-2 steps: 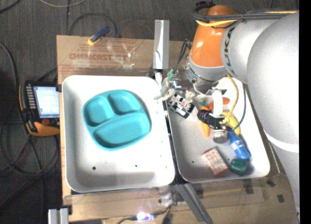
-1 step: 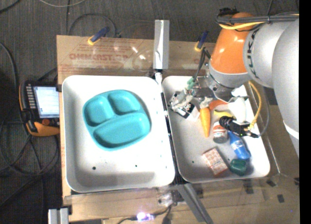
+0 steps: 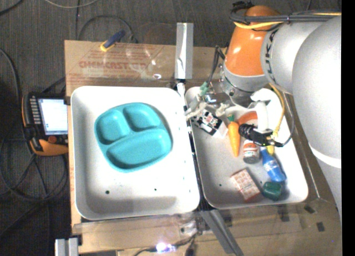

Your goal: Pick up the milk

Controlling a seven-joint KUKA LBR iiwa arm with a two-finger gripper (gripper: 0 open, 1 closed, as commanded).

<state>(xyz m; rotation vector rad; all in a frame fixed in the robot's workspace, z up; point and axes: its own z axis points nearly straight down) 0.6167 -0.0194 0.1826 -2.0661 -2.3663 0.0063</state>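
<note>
Overhead, the grey arm (image 3: 310, 66) fills two o'clock. Left bin (image 3: 83, 194) holds a teal divided plate (image 3: 133, 134). Right bin (image 3: 213, 185): the gripper (image 3: 206, 106) (finger spacing unreadable) hangs at its eleven o'clock, touching the milk (image 3: 211, 122); a carrot (image 3: 234, 137) lies beside.

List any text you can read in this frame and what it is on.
"KUKA", partly visible, on the grey arm.
Red print on the cardboard behind the bins: too blurred to read.
Pendant screen: too small to read.
Packaging in the right bin, including the milk: unreadable.
</note>
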